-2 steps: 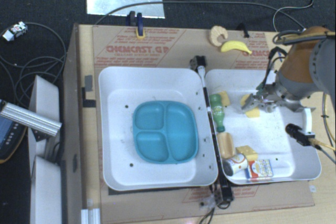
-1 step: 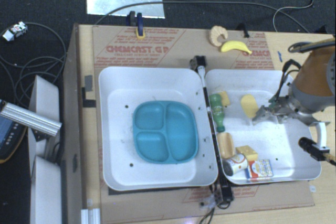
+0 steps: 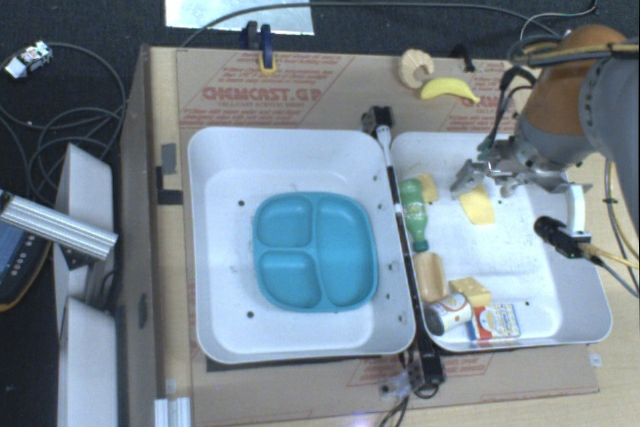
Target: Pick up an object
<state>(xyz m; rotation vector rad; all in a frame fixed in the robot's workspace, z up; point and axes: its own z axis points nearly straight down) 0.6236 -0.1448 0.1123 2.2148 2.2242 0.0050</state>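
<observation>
My gripper [image 3: 482,177] hangs over the upper middle of the right bin [image 3: 575,310], on the grey arm with its orange band [image 3: 560,110]. Just below the gripper lies a pale yellow block [image 3: 479,208]; I cannot tell whether they touch. Along the bin's left wall lie a green bottle [image 3: 411,212] and a small yellow piece [image 3: 428,187]. In the near left corner sit a tan lump [image 3: 430,275], a yellow wedge [image 3: 472,292], a red and white can [image 3: 452,315] and a small printed carton [image 3: 497,321].
The left bin [image 3: 225,175] holds a blue divided plate [image 3: 315,250]. A banana [image 3: 448,90] and a tan round object [image 3: 414,67] lie on the cardboard behind the right bin. A blue and yellow clamp [image 3: 263,45] grips the board's far edge.
</observation>
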